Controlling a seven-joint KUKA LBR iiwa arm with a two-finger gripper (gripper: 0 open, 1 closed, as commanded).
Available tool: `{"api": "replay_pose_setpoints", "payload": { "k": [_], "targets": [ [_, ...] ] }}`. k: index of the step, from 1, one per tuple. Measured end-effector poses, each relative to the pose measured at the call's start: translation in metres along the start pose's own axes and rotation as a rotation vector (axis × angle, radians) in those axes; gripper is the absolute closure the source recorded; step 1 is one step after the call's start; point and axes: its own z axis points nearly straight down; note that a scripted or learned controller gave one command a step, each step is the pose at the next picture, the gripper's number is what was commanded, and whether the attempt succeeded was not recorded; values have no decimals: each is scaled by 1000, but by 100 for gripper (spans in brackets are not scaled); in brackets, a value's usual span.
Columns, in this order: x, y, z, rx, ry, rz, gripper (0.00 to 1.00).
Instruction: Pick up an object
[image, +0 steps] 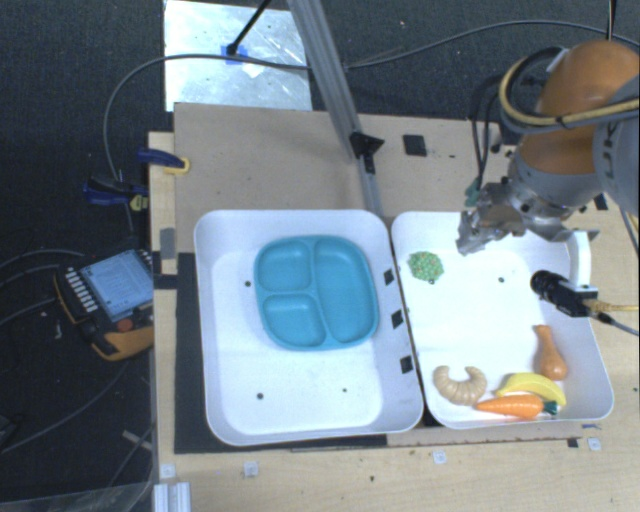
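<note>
In the right bin (470, 320), a green broccoli-like ball (426, 266) lies near the top left corner. A tan croissant (459, 384), an orange carrot (512, 406), a yellow banana (535, 386) and an orange-brown gourd-shaped piece (548, 353) sit along the bin's front right. My gripper (474, 238) hangs over the bin's upper part, a little right of and above the green ball, with nothing seen between its fingers.
The left bin (225, 380) holds a blue divided plate (316, 292). A grey pole (335, 85) slants across the bench behind the bins. Cables and a small device (110, 290) lie left of the bench.
</note>
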Motion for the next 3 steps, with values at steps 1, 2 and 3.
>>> {"api": "replay_pose_setpoints", "payload": {
  "k": [1, 2, 3],
  "targets": [
    [50, 11, 16, 1, 0, 0, 100],
    [94, 24, 26, 1, 0, 1, 100],
    [154, 33, 31, 0, 1, -1, 100]
  ]
}}
